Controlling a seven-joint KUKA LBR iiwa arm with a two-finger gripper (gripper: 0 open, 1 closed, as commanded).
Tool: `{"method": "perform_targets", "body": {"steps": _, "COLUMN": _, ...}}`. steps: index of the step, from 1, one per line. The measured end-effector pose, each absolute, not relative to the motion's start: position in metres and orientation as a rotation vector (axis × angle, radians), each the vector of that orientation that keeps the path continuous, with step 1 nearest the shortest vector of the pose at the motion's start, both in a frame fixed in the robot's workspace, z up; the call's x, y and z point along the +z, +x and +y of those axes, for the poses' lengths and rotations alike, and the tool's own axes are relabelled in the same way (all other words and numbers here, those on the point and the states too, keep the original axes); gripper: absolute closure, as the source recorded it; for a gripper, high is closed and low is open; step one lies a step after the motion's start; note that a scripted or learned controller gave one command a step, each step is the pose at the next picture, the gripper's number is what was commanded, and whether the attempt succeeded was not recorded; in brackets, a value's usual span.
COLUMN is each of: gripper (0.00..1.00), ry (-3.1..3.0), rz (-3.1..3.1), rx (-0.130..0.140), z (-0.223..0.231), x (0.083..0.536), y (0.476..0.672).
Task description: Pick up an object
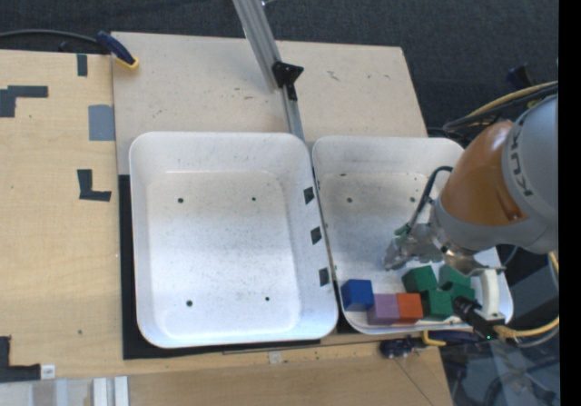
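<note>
Pincer: your pincer (404,250) hangs low in the right bin (363,168), toward its near edge; I cannot tell its state.
Objects: all lie in that bin's near right corner.
Direction: the green block (421,280) sits just beside the pincer on the near side; the rest lie further toward the near rim.
Count: one blue block (358,294), one purple block (387,308), one orange block (409,306), two green pieces, the second being (451,293).
Left bin (218,241): well apart from the pincer.
</note>
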State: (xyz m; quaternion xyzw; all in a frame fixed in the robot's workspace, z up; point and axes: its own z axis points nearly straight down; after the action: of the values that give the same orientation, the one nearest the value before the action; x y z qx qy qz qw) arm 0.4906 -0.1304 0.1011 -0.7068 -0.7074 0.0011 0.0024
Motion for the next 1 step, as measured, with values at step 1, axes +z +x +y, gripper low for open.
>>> {"method": "perform_targets", "body": {"steps": 1, "gripper": 1.00, "ry": -2.222, "rz": -2.225, "rx": -0.003, "z": -0.1272, "x": 0.1602, "y": 0.4843}}
